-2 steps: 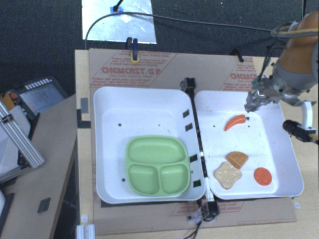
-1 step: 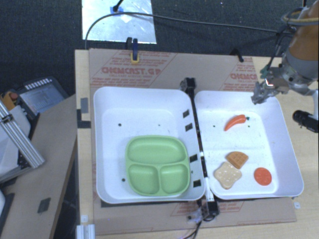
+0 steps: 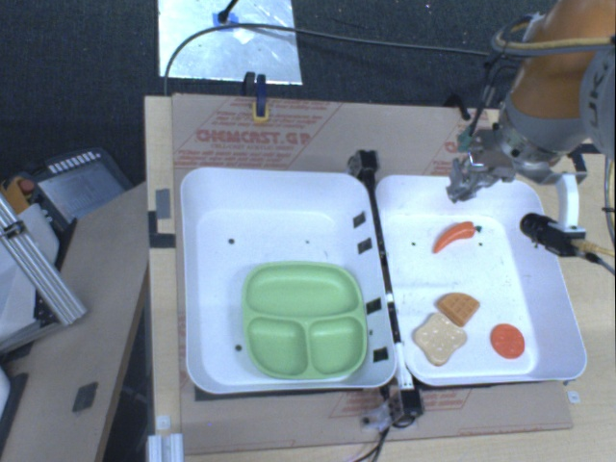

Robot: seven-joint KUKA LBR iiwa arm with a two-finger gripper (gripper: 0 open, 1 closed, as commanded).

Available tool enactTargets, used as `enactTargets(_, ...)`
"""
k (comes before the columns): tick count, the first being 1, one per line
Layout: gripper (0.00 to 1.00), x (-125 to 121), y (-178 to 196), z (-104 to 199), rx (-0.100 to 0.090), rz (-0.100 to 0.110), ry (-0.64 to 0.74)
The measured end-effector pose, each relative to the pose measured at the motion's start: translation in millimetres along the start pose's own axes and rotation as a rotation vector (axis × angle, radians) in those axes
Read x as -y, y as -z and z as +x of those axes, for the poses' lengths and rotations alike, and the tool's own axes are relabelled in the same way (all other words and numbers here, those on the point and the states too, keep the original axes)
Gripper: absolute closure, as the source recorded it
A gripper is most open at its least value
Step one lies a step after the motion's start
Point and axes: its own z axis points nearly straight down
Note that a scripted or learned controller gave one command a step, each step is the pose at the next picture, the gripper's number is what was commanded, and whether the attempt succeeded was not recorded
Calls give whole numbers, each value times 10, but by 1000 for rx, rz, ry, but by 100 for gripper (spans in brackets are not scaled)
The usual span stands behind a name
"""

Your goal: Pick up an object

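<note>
The gripper (image 3: 465,183) is hanging over the upper edge of the right bin (image 3: 549,287), at the upper right of the frame; I cannot tell how it is set. Nothing is showing in its grasp. Just below it a carrot (image 3: 453,236) is lying, with a waffle (image 3: 458,308), a slice of bread (image 3: 439,339) and a tomato slice (image 3: 507,341) lower down. A green divided plate (image 3: 304,320) is sitting in the left bin (image 3: 250,210).

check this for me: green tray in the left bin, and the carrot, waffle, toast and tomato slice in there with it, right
Not quite. The camera view shows the green tray in the left bin, but the carrot, waffle, toast and tomato slice lie in the right bin.
</note>
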Motion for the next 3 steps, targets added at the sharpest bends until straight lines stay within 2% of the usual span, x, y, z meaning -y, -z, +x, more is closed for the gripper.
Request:
enactTargets(1, 100, 61, -182, 483, 0, 2, -1)
enactTargets(2, 100, 96, -147, 1002, 0, 1, 0)
enactTargets(3, 100, 235, -300, 1428, 0, 3, -1)
